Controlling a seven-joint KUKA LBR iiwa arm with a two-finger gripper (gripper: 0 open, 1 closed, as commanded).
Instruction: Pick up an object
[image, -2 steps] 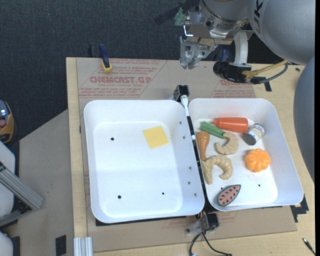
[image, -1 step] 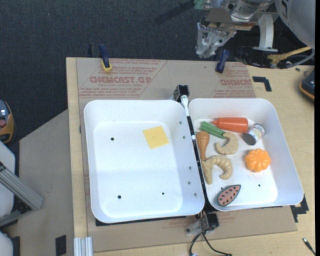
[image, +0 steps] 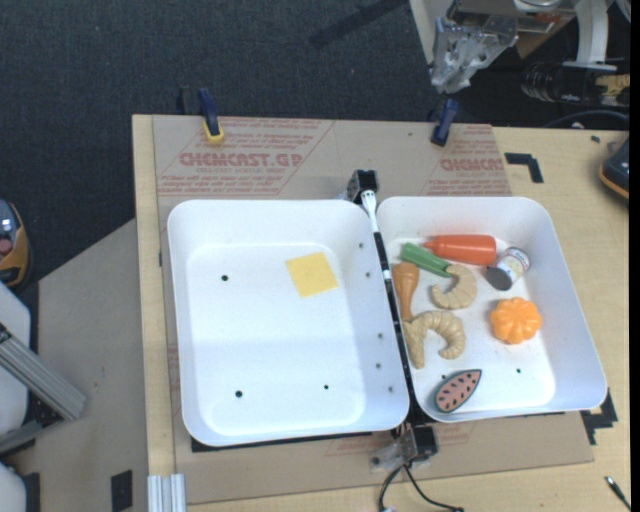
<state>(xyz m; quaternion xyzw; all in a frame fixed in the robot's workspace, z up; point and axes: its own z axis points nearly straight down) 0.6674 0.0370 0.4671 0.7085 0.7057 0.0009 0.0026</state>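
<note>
My gripper (image: 452, 76) hangs high at the top of the view, above the back edge of the bench and well clear of both bins; nothing sits between its fingertips. The right bin (image: 570, 330) holds an orange-red carrot (image: 462, 247), a green bean (image: 426, 260), an orange cone-shaped piece (image: 405, 288), two tan shrimp-like pieces (image: 455, 291) (image: 436, 334), a small orange pumpkin (image: 514, 321), a grey and white can (image: 506, 267) and a watermelon slice (image: 458, 390). A yellow cheese square (image: 311, 274) lies flat in the left bin (image: 200, 370).
Both bins rest on a brown cardboard sheet (image: 300, 150) held by a yellow-tipped clamp (image: 209, 112) and a blue clamp (image: 444, 120) at the back. A black clip (image: 362, 184) joins the bins at the rear. Cables (image: 410, 480) trail at the front.
</note>
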